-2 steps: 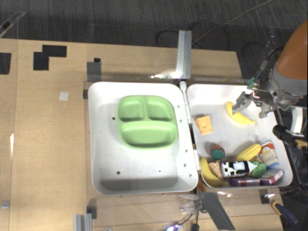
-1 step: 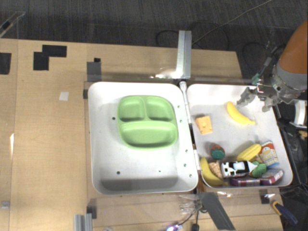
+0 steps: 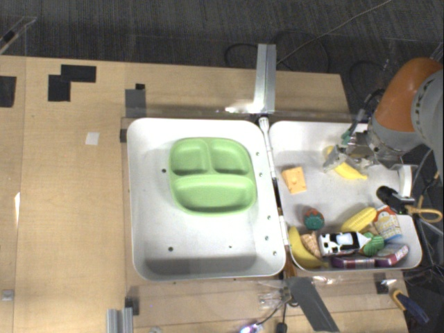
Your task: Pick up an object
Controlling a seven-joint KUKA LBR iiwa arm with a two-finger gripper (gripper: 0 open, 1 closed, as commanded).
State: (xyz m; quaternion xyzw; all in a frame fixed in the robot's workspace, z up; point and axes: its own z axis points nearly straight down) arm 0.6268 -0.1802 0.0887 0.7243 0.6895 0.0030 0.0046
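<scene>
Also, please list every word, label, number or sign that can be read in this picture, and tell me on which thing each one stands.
No text can be read in the camera view.
Black-and-white packet in the right bin: dark patches, no legible letters.
Purple wrapper at that bin's front edge: print too small and blurred.
Red-and-white packet: print too blurred.
Green divided tray and yellow block: no markings visible.

Divided tray (image 3: 210,174) in left bin (image 3: 149,248); toy heap (image 3: 350,240) along right bin's (image 3: 305,141) near edge.
</scene>
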